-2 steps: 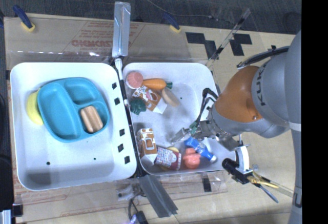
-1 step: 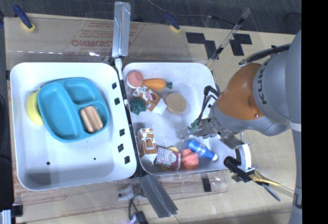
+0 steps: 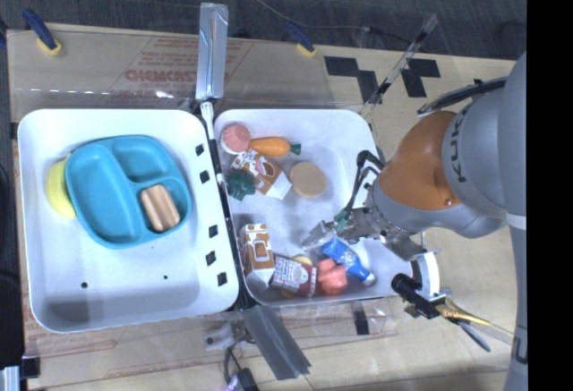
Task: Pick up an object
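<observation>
**Gripper low in the right bin, over the blue packet**

The nearest thing to the gripper is a blue packet lying at the front of the right bin, with a red fruit touching its left side and a brown-red pouch just beyond that. A small carton stands beside the pouch, against the bin's left wall. Further back lie a tan disc, a printed packet with a dark green piece at its edge, a carrot and a pink round piece.

Arm pose — the arm enters from the right, its orange band over the bin's right rim, the wrist turned down and leftward into the bin. The metal fingers reach to a spot just above and left of the blue packet. They sit close over it, but contact cannot be confirmed.

Finger state — whether they are spread or pressed together cannot be told from this angle; nothing is seen between them.

The left bin holds a blue divided tray. A sausage-shaped brown piece lies in its lower right compartment. A yellow item is tucked under the tray's left edge.
</observation>
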`<state>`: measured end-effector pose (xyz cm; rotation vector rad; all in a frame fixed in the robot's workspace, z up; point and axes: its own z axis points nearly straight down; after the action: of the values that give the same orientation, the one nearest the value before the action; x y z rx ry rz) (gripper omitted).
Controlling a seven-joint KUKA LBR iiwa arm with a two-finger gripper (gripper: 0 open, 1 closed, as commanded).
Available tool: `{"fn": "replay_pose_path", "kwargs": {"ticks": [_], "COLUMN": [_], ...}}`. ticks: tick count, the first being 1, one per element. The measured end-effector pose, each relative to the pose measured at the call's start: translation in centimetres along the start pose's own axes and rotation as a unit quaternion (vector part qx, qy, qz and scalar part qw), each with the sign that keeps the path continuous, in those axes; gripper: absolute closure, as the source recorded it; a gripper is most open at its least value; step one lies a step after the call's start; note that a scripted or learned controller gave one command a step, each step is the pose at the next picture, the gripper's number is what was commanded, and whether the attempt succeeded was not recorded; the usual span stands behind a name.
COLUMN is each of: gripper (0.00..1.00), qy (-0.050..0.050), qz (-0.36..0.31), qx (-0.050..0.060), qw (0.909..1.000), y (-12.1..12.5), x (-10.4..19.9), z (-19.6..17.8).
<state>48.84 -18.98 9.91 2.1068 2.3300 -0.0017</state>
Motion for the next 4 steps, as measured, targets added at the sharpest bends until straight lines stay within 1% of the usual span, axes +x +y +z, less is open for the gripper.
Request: {"fn": "replay_pose_path", "kwargs": {"ticks": [1, 2, 3, 4], "gripper": [1.0, 0.0, 0.0, 1.0], "qy": [0.0, 0.0, 0.001, 0.001], "qz": [-0.003, -0.003, -0.015, -0.018], "qx": [0.001, 0.001, 0.001, 0.002], "qw": [1.0, 1.0, 0.9999, 0.9998], "y": [0.1, 0.1, 12.9, 12.9], "x": [0.0, 0.0, 0.7, 0.7], "z": [-0.8, -0.7, 1.0, 0.2]}}
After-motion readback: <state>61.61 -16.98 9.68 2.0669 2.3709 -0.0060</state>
